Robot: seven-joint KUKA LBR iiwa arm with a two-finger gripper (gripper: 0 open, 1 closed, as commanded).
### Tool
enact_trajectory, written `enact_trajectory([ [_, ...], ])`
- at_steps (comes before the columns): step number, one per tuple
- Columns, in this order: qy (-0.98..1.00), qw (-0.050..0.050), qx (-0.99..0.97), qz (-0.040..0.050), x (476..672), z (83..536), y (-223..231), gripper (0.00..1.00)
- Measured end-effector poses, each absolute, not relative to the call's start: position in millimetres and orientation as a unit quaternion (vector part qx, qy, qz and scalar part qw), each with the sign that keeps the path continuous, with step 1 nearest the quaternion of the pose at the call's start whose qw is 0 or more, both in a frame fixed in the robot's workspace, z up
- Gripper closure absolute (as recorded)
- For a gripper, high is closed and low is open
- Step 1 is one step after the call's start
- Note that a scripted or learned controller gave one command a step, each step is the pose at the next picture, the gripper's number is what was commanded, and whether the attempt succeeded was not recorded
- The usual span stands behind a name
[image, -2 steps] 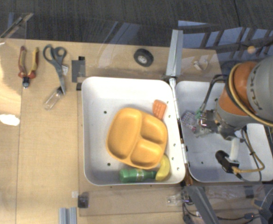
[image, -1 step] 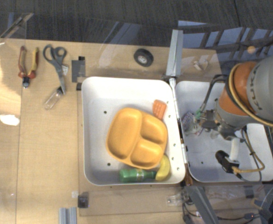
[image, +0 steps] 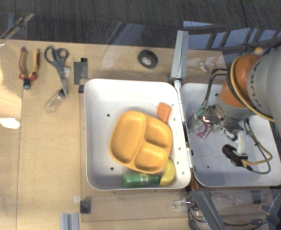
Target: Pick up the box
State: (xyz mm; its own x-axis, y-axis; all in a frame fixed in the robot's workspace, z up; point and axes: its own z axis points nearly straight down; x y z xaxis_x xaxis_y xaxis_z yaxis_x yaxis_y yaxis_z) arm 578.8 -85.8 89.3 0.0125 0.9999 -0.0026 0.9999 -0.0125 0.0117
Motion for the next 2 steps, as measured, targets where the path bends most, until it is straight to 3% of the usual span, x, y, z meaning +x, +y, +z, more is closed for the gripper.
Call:
enact_trajectory([
  [1, 0.704, 0.008, 0.711, 0.0052, 581.2, 100.8, -85.7, 1.00],
  [2, 0.695, 0.003, 0.719, 0.0022, 564.4, 207.1, -66.3, 1.00],
])
